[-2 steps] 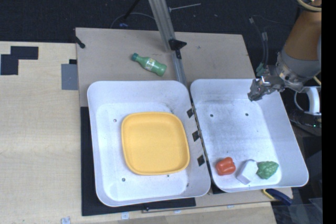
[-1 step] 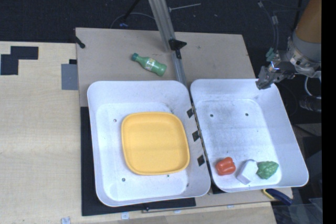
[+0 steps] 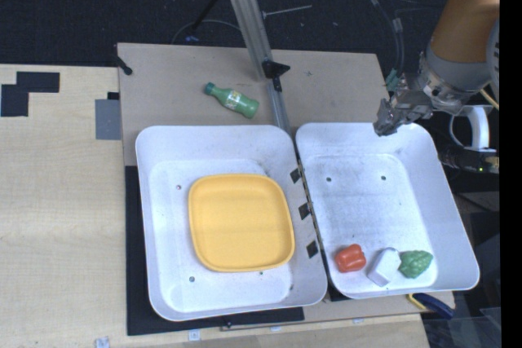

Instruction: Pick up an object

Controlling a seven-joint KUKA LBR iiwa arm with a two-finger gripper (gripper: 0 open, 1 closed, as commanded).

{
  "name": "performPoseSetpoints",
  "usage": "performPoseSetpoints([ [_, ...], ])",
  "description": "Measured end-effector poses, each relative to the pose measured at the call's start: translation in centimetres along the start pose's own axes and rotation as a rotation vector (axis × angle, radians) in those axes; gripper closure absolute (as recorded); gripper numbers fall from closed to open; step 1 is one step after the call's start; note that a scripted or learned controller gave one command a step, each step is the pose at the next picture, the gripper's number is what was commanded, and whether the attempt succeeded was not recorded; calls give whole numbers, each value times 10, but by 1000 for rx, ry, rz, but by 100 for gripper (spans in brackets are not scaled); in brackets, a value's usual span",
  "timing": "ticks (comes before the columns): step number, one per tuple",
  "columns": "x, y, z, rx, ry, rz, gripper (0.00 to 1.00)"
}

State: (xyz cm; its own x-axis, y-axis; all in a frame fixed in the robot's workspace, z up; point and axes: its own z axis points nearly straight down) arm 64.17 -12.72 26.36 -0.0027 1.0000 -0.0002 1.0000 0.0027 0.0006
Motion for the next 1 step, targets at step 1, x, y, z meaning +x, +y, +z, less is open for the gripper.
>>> performPoseSetpoints([
  [1,46,12,10,1,1,0,100],
])
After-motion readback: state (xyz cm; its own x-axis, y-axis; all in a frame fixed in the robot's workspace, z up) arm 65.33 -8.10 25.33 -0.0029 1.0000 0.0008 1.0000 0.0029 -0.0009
